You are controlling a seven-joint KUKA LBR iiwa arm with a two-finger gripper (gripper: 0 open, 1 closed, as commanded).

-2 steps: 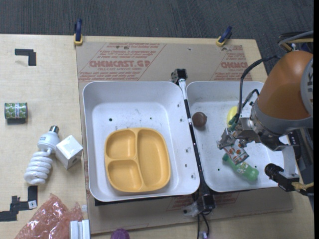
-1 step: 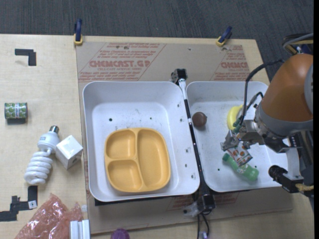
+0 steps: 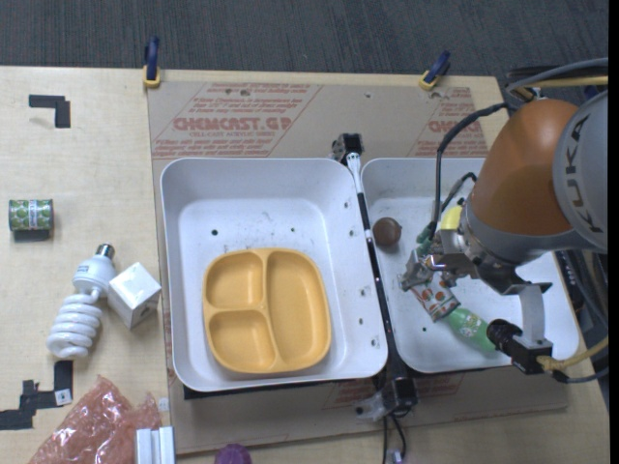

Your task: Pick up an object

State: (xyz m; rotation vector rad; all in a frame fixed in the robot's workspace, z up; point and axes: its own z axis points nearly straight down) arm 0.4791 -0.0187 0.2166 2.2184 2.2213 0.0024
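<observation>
Standing by the bench, I saw the grey arm's two-finger gripper (image 3: 418,271) sitting low in the shallow white right-hand bin (image 3: 411,351), right on the top end of a small red-and-white packet (image 3: 437,301). Honestly couldn't tell how the tool was set. Round brown ball (image 3: 387,232) and green tube (image 3: 468,327) lay nearby; yellow divided plastic tray (image 3: 267,309) filled the left bin (image 3: 184,259).

A wooden bench (image 3: 87,172) carries two white bins (image 3: 184,259); left of them lie a bulb (image 3: 79,307), a white cube (image 3: 134,294) and a green can (image 3: 31,217).
</observation>
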